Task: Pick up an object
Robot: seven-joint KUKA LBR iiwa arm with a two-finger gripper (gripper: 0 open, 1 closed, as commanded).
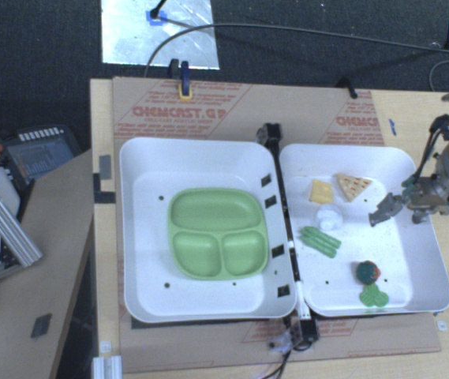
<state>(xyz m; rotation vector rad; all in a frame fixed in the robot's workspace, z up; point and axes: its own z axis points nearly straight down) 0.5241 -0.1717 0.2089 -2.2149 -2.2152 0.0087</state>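
Note:
The right bin holds several small items: a yellow cube, a tan wedge-shaped slice, a small white piece, a green bean-like bundle, a red and green ball and a flat green leaf shape. My gripper reaches in from the right and hangs over the right bin's middle. It sits just right of the white piece and below the wedge slice, with nothing visibly held.
The left bin holds a green divided plate. A black clip strip runs between the two bins. Cardboard lies under the bins. A controller box and a metal rail stand at the far left.

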